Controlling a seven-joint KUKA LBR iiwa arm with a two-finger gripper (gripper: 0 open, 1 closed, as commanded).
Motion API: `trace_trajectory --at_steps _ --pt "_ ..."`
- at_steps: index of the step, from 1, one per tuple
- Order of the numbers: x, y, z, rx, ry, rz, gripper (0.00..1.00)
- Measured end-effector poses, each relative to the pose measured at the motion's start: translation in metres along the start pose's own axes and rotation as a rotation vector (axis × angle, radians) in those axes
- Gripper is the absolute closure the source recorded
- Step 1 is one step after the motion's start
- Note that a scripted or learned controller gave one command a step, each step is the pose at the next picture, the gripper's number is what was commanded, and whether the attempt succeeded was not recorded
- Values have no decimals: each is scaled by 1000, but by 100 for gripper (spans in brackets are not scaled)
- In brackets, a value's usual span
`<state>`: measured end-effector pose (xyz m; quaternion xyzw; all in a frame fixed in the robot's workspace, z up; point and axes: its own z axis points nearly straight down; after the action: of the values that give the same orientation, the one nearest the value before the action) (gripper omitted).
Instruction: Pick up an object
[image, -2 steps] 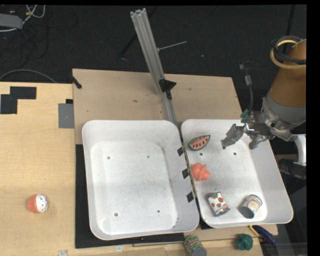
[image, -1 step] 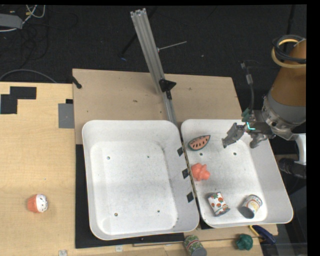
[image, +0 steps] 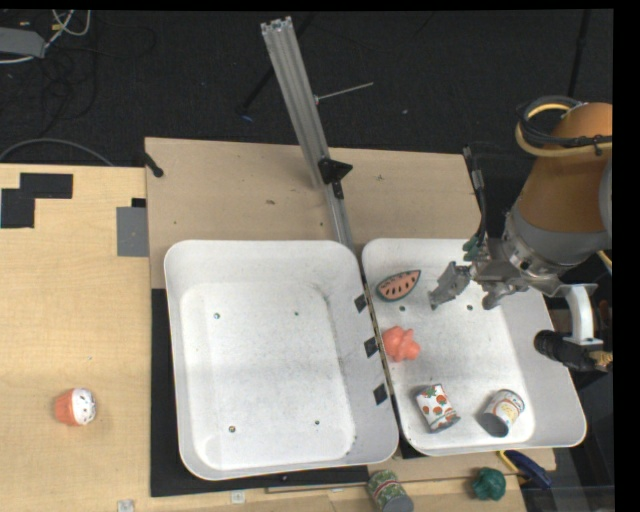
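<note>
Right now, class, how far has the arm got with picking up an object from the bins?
Done: the gripper is over the right bin, near its far end.
In hand: nothing shows between its fingers. The watermelon slice, the pink toy, the spotted carton and the can all lie on the bin floor.
Left: lower onto one object, close on it and lift.

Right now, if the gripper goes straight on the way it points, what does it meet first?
The gripper points left across the right bin. The watermelon slice looks first in that line, though height is hard to judge, so it may pass above it.
</note>
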<state>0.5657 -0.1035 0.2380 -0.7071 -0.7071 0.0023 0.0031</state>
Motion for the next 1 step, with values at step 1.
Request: trace_trajectory --at_steps 1 --pt "6 -1 45 1 0 1 0"
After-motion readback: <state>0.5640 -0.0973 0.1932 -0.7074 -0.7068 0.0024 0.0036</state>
